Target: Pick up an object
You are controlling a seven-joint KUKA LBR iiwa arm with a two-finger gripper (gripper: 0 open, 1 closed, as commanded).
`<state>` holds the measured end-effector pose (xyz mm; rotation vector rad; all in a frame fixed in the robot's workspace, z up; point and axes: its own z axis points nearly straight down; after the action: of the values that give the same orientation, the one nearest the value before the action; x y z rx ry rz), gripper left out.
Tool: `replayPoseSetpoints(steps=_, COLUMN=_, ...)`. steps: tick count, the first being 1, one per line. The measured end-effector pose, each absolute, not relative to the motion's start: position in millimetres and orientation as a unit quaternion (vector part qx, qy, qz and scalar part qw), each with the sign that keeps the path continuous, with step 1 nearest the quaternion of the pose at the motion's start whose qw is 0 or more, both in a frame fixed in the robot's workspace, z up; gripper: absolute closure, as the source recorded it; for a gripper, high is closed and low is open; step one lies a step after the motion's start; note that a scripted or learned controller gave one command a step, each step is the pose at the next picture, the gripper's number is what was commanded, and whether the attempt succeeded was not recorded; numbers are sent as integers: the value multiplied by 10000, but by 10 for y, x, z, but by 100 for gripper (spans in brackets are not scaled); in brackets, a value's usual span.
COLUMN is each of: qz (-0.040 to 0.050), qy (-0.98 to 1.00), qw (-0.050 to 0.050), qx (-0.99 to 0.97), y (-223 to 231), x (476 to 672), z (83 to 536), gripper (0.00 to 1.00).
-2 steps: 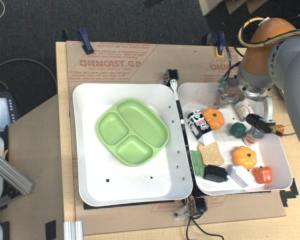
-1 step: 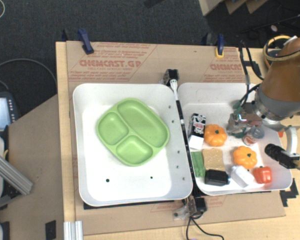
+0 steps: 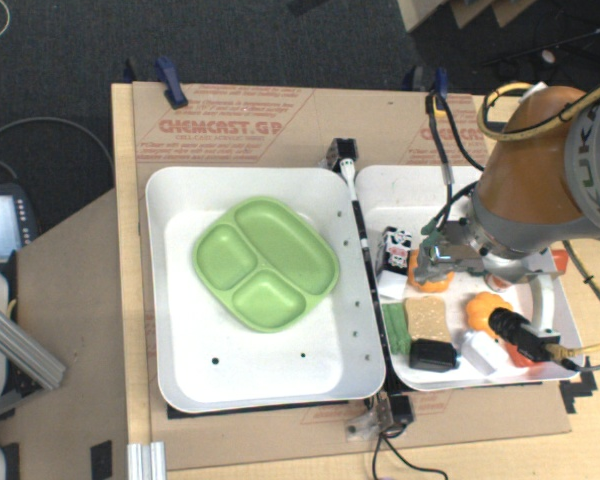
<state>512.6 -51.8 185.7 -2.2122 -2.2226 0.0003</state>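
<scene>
My gripper hangs low over the left part of the right bin, right above a small orange object that peeks out beneath it. A black-and-white box stands just left of the gripper. In front of it lie a tan sponge-like block, a green strip and a flat black block. An orange ball sits to the right, partly under the wrist. The arm hides the rest of the bin's right side.
The left bin holds a green divided plate. A white piece and a red piece lie by the right bin's front rim. The raised divider between the bins runs close to the gripper's left.
</scene>
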Motion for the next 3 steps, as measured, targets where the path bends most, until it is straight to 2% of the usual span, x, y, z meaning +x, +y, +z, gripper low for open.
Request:
replayPoseSetpoints(steps=1, qz=-5, qy=-7092, qw=25, qx=-7050, y=61, x=4779, z=2158, gripper=100)
replayPoseSetpoints(steps=2, qz=-43, qy=-7110, qw=-12, qx=-7032, y=860, x=4800, z=2809, gripper=100)
replayPoseSetpoints(steps=3, qz=34, qy=-7048, qw=18, qx=-7094, y=182, x=5182, z=1792, gripper=100)
